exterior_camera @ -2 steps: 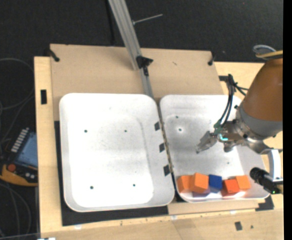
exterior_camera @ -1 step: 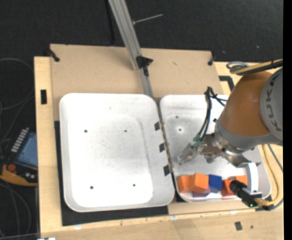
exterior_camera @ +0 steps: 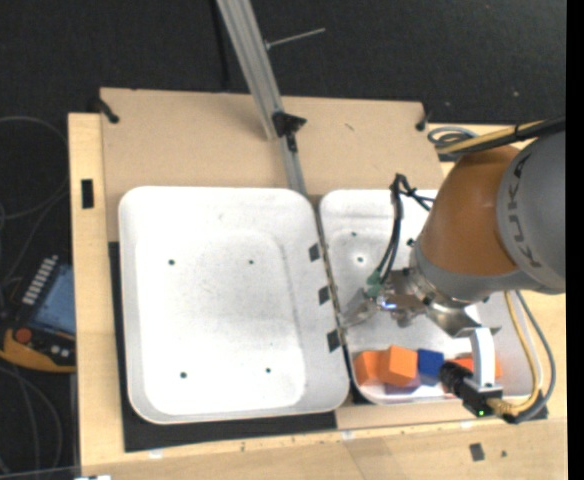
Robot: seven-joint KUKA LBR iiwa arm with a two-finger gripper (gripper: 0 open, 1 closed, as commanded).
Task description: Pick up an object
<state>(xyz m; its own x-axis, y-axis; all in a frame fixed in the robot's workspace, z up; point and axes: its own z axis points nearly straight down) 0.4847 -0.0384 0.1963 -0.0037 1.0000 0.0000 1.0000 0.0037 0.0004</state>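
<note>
Orange block (exterior_camera: 387, 365) and blue block (exterior_camera: 429, 365) sit at six o'clock in the right bin (exterior_camera: 344, 218), crowding its wall below the jaws, whose state I cannot tell, so a grab could clip the rim.

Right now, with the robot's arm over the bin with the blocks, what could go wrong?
The orange block and blue block sit right next to each other, so the claw may bump one while reaching for the other. Both lie close to the near rim of the right bin, which could get in the way. The arm covers much of that bin from the camera, so a miss might be hard to spot.
</note>
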